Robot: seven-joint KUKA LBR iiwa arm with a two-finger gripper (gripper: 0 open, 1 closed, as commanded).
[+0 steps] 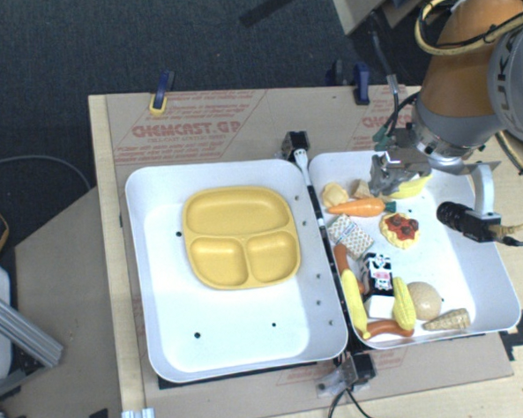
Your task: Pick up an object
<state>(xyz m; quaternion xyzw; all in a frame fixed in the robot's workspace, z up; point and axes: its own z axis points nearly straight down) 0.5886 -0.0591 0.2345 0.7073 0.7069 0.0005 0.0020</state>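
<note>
Dark blue carpet surrounds a counter topped with tan printed cardboard (238,117), clamped at its far edge. Two shallow white bins sit side by side, likely so items can pass between them: the left bin (163,325) holds a yellow three-compartment plastic tray (241,234), the right bin (486,269) a heap of toy food. The grey arm's jaws (388,176) hover low over an orange plastic carrot (357,208) and a yellow banana-like piece (412,186); whether they are open or closed, I cannot tell.

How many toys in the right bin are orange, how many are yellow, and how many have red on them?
Orange: 1, the carrot.
Yellow: 3, the banana, long corn, short corn.
Red: 3, the pizza, upper sausage, lower sausage.
Total: 7.
</note>
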